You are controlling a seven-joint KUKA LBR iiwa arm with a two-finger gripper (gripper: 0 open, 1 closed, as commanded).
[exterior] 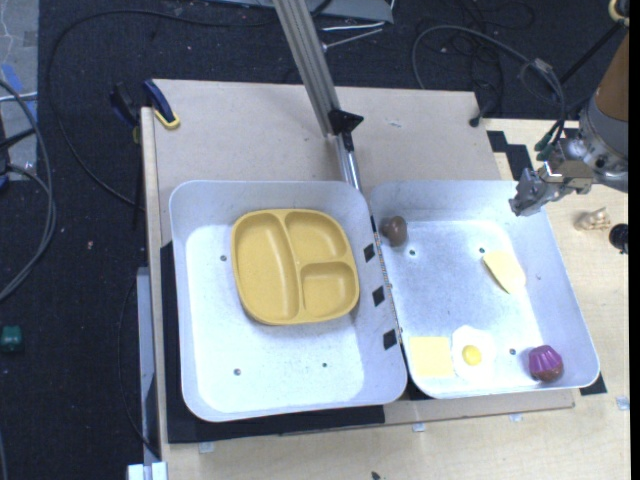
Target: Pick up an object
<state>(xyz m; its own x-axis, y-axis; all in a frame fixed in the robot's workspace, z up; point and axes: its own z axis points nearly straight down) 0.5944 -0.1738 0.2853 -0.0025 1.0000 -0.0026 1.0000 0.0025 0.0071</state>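
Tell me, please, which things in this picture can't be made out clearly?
- Arm: cut off by the camera view's right edge.
- Pincer: too small and dark to judge its opening.
- Brown lump by the bin wall: too small to identify.
- Small pale bits on the bench: too blurred to name.

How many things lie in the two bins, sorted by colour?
Yellow: 3 (divided plate, wedge, square slice)
White and yellow: 1 (fried egg)
Brown: 1 (round piece)
Purple: 1 (small piece)
Total: 6
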